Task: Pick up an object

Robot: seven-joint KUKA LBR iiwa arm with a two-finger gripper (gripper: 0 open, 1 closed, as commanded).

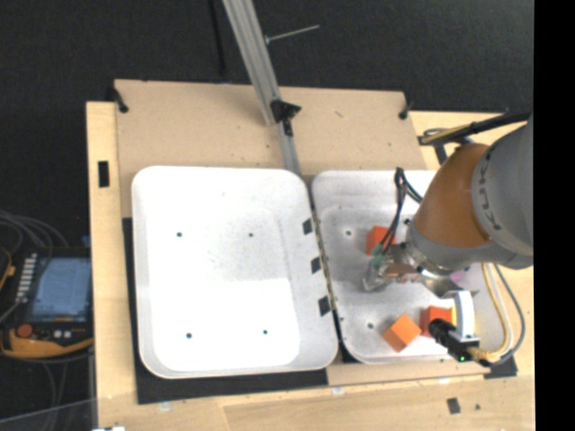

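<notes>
My gripper (378, 271) is low inside the right bin (340, 196), near its middle, with the grey arm and its orange band reaching in from the right. A small orange-red piece (378, 238) lies just beyond the gripper, partly hidden by the wrist. An orange block (403, 330) rests near the bin's front edge, apart from the gripper. Another orange piece (439, 314) sits to that block's right. Nothing shows between the gripper's tips.
The left bin (220, 268) lies beside the right one, with black clips along the shared edge. A slanted metal rail (256, 57) runs down from the top to the gap between the bins. A handheld pendant (54, 299) sits off the bench at far left.
</notes>
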